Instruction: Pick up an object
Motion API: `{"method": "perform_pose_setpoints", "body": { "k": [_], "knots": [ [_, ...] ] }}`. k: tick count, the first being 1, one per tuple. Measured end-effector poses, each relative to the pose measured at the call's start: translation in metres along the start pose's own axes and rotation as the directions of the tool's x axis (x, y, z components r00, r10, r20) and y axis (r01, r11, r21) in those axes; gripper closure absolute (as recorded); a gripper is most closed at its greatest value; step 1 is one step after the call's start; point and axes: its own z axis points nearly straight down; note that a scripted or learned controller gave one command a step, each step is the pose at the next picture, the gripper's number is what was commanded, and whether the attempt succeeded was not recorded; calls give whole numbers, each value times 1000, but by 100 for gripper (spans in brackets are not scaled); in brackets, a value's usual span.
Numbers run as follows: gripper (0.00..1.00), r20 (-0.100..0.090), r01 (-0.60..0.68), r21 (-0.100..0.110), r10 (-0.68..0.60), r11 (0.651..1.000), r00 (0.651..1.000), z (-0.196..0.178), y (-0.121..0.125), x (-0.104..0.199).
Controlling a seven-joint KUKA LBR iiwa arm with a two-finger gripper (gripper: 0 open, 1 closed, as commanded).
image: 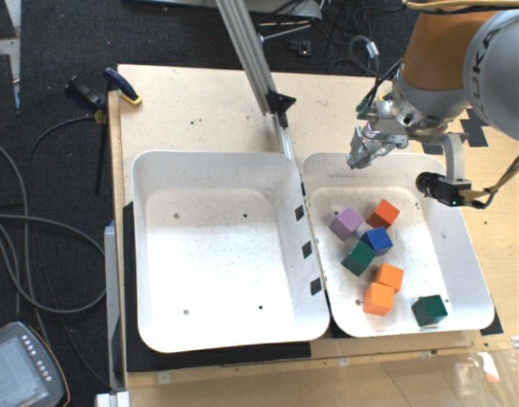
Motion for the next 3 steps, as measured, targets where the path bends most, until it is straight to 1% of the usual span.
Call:
{"method": "perform_pose_setpoints", "body": {
  "k": [1,2,3],
  "knots": [
    [100,0,1,-1,-1,1000,1000,-3,-15,50],
    [100,-1,1,0,-1,1000,1000,11,-18,106],
    [100,0,0,0,0,1000,1000,18,-32,147]
  ]
}}
